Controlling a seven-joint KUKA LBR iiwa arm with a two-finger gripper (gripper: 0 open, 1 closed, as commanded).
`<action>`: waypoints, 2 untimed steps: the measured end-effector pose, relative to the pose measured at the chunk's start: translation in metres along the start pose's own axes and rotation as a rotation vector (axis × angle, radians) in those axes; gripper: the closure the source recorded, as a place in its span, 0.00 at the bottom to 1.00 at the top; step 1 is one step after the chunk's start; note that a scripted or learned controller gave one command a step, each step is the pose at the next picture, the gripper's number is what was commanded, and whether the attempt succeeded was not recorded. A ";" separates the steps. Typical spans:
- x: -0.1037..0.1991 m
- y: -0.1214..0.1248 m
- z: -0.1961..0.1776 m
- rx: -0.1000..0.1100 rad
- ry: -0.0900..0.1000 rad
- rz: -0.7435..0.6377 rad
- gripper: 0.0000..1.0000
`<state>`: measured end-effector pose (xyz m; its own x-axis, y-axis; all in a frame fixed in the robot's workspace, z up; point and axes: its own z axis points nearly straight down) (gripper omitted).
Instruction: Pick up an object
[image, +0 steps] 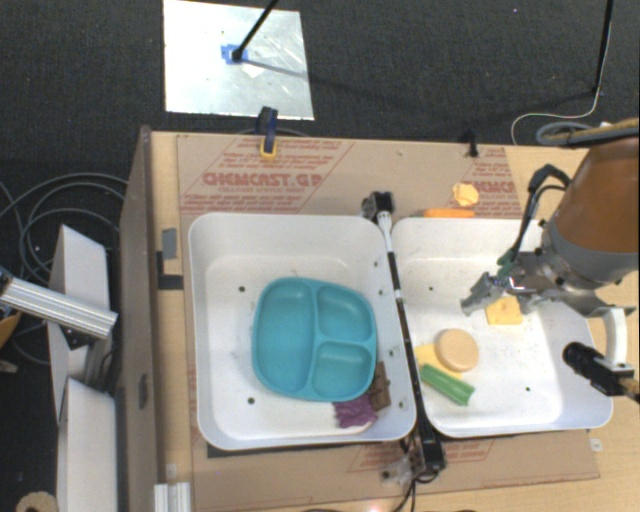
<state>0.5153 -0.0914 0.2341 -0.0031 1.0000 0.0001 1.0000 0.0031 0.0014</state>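
Right of centre in the camera view, your gripper (492, 291) is hanging over the right bin (560, 415); whether it is released or clenched, I cannot tell. Touching its lower right side, the yellow cheese wedge (505, 313) is lying nearest, while the tan round piece (457, 350) and green stick (446, 384) are sitting lower left of it.

Red print on the brown board (300, 165) under the bins reads "CHEMCAST GP" at far left. More red print at far right is cut off and unreadable.
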 end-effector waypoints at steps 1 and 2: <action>-0.102 0.003 0.124 0.005 -0.003 0.010 0.00; -0.089 0.078 0.150 -0.005 -0.001 -0.004 0.00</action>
<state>0.5939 -0.1800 0.0837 -0.0075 1.0000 -0.0013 1.0000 0.0076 0.0062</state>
